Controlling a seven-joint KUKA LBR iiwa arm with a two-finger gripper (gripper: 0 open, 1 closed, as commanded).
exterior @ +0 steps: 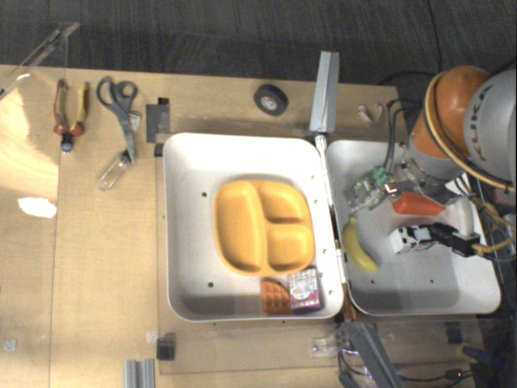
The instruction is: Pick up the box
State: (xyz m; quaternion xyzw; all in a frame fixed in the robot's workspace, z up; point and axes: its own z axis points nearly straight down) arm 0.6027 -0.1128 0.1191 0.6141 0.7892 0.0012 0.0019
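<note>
The box [304, 288], small with a purple and white print, lies at the front edge of the left bin [187, 217], just below a yellow divided plate [263, 225]. An orange waffle-like piece [275, 296] touches the box's left side. My gripper [373, 189] hangs over the upper left of the right bin [420, 296], well to the right of the box and across the bins' shared wall. Nothing shows between it and the box.
In the right bin lie a banana [358, 247], an orange carrot-like piece [418, 204] and a white and black item [414, 238]. Scissors [121, 107], pliers [69, 111] and a tape roll [271, 99] rest on the bench behind the bins.
</note>
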